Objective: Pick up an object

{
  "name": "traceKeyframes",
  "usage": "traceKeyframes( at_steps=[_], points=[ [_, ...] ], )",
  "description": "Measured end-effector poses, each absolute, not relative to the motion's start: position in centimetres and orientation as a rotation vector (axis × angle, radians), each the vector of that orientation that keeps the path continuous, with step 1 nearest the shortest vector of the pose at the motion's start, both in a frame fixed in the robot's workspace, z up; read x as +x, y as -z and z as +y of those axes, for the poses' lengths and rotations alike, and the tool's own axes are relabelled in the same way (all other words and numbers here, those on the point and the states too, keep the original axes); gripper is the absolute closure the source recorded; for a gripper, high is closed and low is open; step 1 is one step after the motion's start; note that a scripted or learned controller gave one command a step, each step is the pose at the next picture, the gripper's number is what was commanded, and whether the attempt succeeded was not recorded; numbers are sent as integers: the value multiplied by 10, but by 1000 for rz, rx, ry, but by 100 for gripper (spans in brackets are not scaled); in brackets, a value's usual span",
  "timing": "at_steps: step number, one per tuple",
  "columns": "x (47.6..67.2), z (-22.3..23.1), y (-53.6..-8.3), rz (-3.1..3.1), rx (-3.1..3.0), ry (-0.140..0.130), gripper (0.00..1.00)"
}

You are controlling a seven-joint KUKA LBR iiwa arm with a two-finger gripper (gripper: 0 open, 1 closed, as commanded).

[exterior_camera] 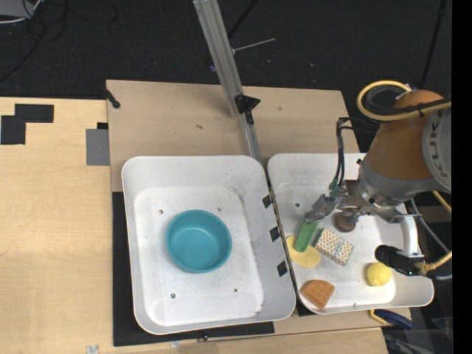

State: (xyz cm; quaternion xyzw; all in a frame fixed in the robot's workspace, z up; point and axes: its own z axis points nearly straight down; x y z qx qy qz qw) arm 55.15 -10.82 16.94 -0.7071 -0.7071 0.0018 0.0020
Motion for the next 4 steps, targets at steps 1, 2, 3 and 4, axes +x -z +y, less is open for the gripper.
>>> traceKeyframes(
  at_steps=[1,2,3,4],
  points=[
    [553,-112,-126,-2219,-2219,-4,0],
    [553,-111,-91,-2222,-2221,-1,0],
    [554,-112,-102,-2221,-2223,0,100],
    [556,-111,-143,-2223,-2223,2,100]
  ],
)
